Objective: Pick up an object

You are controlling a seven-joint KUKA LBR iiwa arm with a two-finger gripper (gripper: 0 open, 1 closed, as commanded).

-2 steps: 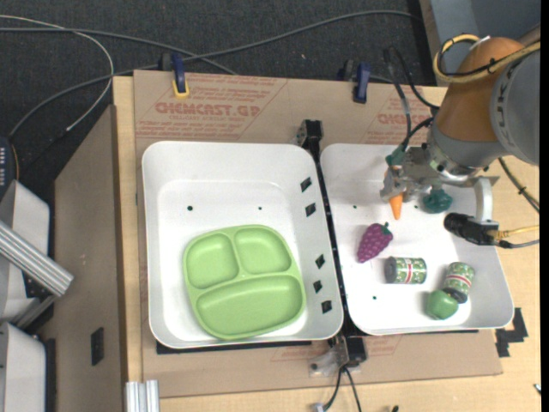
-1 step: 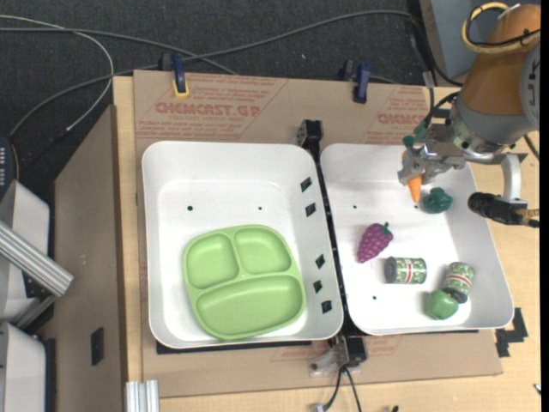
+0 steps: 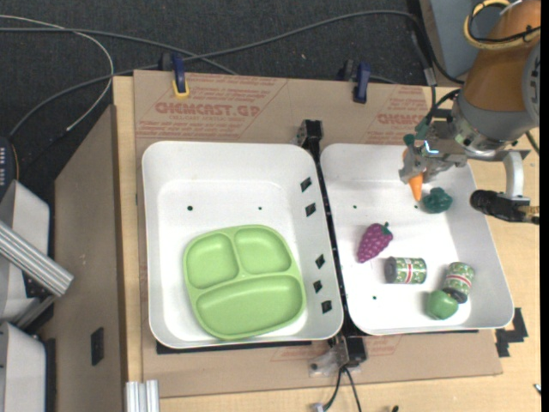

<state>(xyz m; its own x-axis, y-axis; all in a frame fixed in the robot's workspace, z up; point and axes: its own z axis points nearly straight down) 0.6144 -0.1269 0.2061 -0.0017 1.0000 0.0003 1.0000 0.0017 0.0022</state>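
Carrot (image 3: 416,186) hanging upright between the fingers of the gripper (image 3: 418,166), orange tip pointing down, leafy green end (image 3: 438,200) just beside it, over the right bin (image 3: 489,256) near its far edge. Gripper clamping the carrot's top. Grapes (image 3: 374,241) and cans lying nearer the front edge.

Cardboard-covered bench (image 3: 257,101), 2 white bins side by side, left bin (image 3: 163,230), right bin (image 3: 360,174)

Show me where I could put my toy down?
Bare floor lies in the left bin behind the green divided plate, and in the right bin left of the carrot. The grapes, cans and green pepper crowd the front right.
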